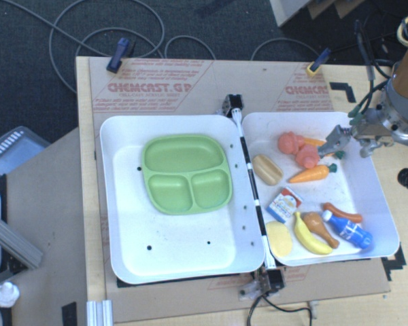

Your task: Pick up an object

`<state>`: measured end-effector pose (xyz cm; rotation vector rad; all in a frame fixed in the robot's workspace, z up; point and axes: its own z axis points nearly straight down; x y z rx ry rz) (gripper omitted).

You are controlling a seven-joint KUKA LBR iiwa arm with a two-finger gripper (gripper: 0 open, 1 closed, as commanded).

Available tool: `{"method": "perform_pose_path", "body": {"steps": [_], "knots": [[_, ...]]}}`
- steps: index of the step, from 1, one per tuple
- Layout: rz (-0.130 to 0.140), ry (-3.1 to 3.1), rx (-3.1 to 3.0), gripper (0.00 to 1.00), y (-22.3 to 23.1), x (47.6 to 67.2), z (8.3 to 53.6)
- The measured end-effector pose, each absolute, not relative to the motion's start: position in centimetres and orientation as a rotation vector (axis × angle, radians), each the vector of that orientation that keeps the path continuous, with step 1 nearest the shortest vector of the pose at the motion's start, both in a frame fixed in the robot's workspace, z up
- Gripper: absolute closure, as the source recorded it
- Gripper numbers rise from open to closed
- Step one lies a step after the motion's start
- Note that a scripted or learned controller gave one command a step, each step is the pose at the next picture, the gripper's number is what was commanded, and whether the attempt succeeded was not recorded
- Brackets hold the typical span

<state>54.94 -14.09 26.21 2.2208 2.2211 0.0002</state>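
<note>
My gripper (350,145) hangs over the far right part of the right bin (384,202), open, with nothing between its fingers. Its left finger (334,142) is just right of two red-pink toy fruits (298,149). An orange carrot (310,174) lies just below them. Further left is a tan bread roll (267,169). Toward the front of the bin lie a small carton (283,205), a pale yellow piece (279,240), a banana (311,236), a drumstick (319,225), a blue bottle (351,231) and a red sausage (344,213).
The left bin (122,202) holds a green three-compartment plate (188,173). A black rail (248,182) divides the two bins. Blue clamps (118,54) (318,61) sit at the bench's far edge, and cables lie on the floor beyond.
</note>
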Motion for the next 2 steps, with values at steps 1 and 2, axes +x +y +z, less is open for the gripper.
{"method": "perform_pose_path", "body": {"steps": [1, 2], "knots": [[-0.001, 2.223, 2.222, 0.0, -11.7, 61.9, 14.5], [0.001, 2.228, 2.225, 0.0, -11.6, 66.1, 8.5]]}}
